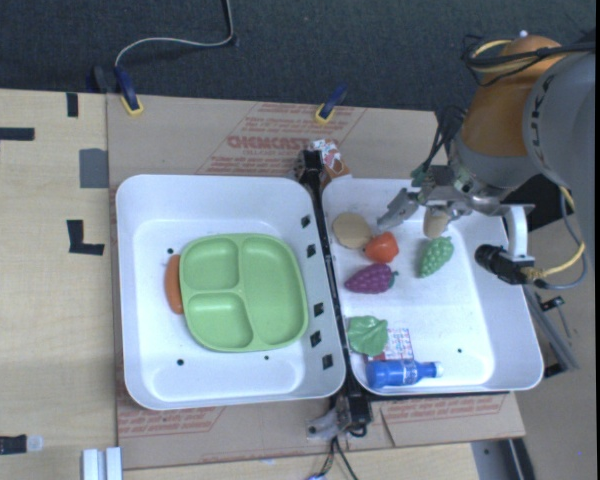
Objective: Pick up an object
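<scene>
I see the gripper [417, 213] spread wide over the right bin [500, 338], nothing between its fingers.
Red tomato [382, 247] lies just below; left bin [140, 268] holds 1 green tray [245, 293].

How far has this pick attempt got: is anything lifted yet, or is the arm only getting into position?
Done: the gripper is over the right bin, near the tan round object and the red object.
In hand: nothing shows between its fingers; the green grapes, purple grapes and blue bottle lie on the bin floor.
Left: closing on one object and lifting.
</scene>
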{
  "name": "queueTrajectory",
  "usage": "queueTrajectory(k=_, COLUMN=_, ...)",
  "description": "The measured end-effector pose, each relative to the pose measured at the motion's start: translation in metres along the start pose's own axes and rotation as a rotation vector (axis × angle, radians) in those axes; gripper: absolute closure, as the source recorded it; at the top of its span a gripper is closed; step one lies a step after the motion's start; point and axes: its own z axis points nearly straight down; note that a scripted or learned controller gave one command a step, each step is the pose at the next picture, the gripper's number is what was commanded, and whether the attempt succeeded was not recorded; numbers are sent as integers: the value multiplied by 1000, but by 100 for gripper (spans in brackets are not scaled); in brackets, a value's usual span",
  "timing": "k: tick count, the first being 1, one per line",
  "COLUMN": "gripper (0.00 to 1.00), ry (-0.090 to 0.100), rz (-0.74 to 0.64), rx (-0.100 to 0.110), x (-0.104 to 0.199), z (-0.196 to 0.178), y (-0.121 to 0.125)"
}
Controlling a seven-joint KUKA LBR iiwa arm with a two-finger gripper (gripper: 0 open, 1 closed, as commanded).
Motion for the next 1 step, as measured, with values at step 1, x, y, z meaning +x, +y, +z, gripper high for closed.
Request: queueTrajectory(k=1, gripper=0, ry=-1, rz=-1, rx=-5, x=23, z=99, y=17)
